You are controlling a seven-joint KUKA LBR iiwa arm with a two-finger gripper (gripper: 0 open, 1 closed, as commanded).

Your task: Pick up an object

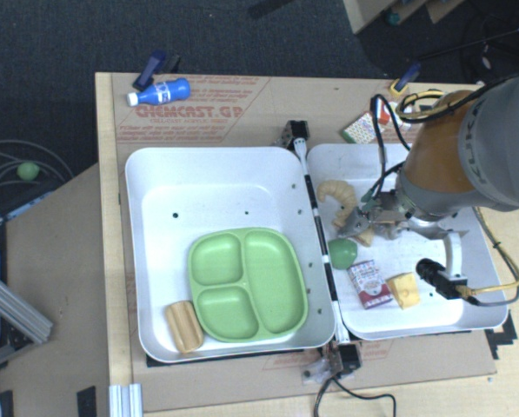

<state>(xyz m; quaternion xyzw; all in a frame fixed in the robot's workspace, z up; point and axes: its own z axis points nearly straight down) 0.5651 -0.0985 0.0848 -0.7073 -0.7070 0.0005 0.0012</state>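
The gripper is down low in the right bin, near its left wall, with the grey arm and its orange band looming over it from the right. Whether it is apart or together I cannot tell (the wrist hides most of it), and nothing can be seen clamped in it.

Just beside it lie candidates for the pick: a beige curved piece, croissant-like, just above, and a green ball just below, close to the wall between the bins. Further out sit a red-and-white packet and a yellow block, touching or nearly so.

In the left bin, a green divided plate rests with a tan ridged block at its lower left edge.

As I judge it, the reach is made but the pick is not: closing on something and lifting it clear are left.
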